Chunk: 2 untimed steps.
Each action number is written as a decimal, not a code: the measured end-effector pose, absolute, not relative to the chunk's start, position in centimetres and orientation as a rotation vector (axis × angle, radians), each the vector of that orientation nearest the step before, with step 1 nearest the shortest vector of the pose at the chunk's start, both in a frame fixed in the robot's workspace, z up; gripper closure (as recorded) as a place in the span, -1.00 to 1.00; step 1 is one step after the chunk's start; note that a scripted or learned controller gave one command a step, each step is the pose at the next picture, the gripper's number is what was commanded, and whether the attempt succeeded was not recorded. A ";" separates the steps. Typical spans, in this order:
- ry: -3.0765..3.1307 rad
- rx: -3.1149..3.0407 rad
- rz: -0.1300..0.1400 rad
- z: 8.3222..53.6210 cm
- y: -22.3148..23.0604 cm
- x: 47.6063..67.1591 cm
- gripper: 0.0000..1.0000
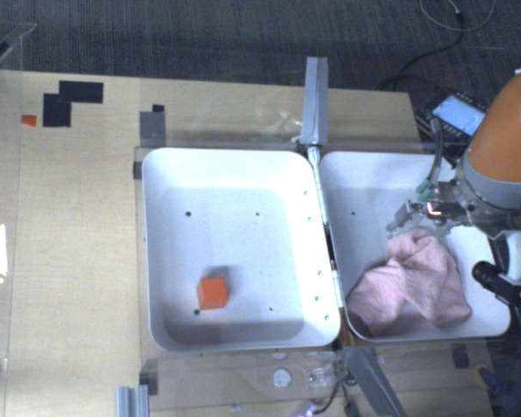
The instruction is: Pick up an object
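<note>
In the camera view, the tabletop [69,233] carries 2 shallow white bins side by side. The left bin [243,181] holds 1 small orange block [213,293] near its lower left part, lying flat and well apart from every wall. The right bin [365,189] holds a crumpled pink cloth [412,285] bunched against its lower edge. The arm [504,146] reaches in from the right, and its end effector [421,215] sits just above the cloth's upper fold; I cannot tell how far open it is, and nothing is visibly held. The cloth looks like the target in hand. To do this well, I judge a straight descent onto the raised fold best, closing around a thick ridge of fabric, not a thin edge, then lifting slowly so the cloth clears the bin wall.
</note>
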<state>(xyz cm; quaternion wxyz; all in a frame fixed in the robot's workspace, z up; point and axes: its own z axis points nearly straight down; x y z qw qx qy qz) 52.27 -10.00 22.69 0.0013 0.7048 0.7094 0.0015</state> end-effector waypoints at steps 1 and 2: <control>2.461 1.940 0.008 9.2 -11.7 54.7 -1.00; 2.453 1.933 0.015 10.5 -11.7 55.0 1.00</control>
